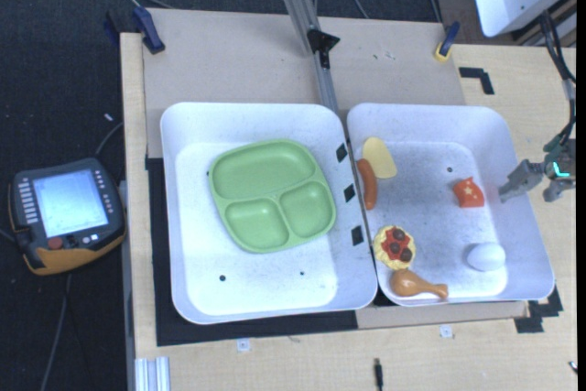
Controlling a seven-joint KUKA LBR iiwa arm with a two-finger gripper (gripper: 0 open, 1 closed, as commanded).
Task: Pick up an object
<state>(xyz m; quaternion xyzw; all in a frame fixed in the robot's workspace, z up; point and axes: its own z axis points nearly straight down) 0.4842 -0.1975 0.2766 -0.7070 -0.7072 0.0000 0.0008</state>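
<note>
Nothing is lifted yet: in the right bin [513, 137] the chicken leg [417, 286], pizza [396, 244], white egg [485, 256] and red piece [469, 192] lie loose, while the gripper [536, 179], apparently open and empty, hovers at that bin's right rim.

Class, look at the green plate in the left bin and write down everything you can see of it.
The green plate is a pale green, plastic-looking tray with rounded corners and a raised rim. It has three compartments: one long section along the top and two smaller ones below. It lies flat and right side up, turned slightly askew, on the floor of the left bin, nearer the bin's far-right part. Nothing sits in it and nothing else touches it.
</note>
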